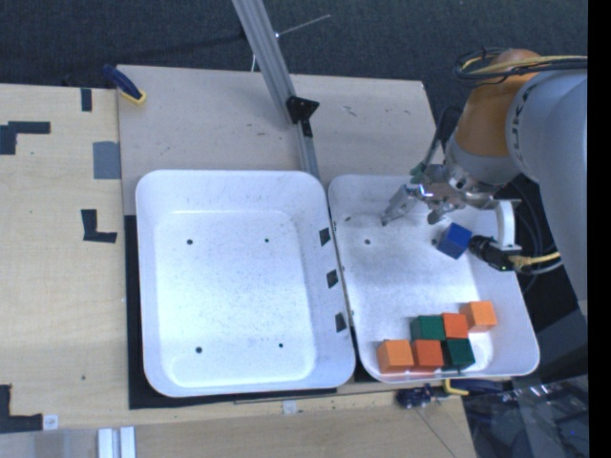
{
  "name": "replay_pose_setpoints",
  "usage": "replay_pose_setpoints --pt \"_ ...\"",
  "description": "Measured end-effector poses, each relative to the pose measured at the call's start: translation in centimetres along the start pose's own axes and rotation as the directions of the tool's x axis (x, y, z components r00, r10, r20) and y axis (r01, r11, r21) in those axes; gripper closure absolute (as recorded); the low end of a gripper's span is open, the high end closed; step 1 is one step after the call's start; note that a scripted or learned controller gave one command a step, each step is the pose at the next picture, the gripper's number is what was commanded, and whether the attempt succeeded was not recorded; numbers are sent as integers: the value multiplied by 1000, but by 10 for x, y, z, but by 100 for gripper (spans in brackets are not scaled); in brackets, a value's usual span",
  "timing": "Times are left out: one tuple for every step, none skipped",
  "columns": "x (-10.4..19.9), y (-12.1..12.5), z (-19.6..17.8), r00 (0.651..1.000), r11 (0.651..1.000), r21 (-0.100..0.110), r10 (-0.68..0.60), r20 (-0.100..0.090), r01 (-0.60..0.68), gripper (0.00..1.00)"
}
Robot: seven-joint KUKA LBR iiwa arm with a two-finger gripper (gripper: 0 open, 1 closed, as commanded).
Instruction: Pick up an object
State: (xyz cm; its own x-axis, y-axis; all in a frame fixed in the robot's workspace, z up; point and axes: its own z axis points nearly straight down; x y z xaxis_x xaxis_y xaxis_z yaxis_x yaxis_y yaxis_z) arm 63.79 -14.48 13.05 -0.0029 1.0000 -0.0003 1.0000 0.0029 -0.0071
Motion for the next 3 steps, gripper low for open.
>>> replay_pose_setpoints --pt "1 -1 42 1000 1000 -1 1 0 -1 0" --pt "2 0 29 1000 1000 -5 -1 0 1 100" --pt "5 -6 -16 1000 1000 -9 1 0 -1 100"
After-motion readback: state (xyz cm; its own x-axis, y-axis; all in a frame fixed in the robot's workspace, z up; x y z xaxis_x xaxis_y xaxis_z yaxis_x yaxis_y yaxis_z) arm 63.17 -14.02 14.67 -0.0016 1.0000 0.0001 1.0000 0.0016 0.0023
